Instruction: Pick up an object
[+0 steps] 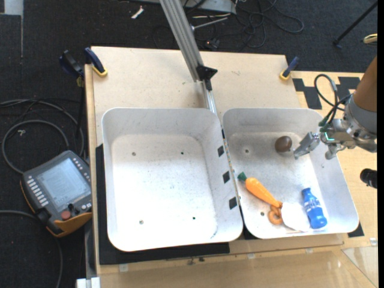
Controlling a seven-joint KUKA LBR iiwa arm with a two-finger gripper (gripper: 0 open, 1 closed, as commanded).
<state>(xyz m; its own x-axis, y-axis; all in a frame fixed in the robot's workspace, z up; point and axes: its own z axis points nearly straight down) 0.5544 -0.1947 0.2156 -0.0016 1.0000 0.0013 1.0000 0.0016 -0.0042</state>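
Note:
In the right bin (pixel 258 122) lie a brown ball (pixel 283 143) near the back, an orange toy carrot (pixel 261 189) with a green top in the middle, a blue bottle (pixel 312 208) at the front right, a white disc (pixel 293 216) beside it and a small brown ring (pixel 275 216). My gripper (pixel 318 145) hangs over the bin's right side, just right of the brown ball. Its two fingers are spread apart with nothing between them.
The left bin (pixel 159 179) sits beside the right one. A slanted metal pole (pixel 183 32) rises from the back of the bench. Blue-and-yellow clamps (pixel 95 62) grip the bench's far corners. A teach pendant (pixel 57 191) lies on the floor at left.

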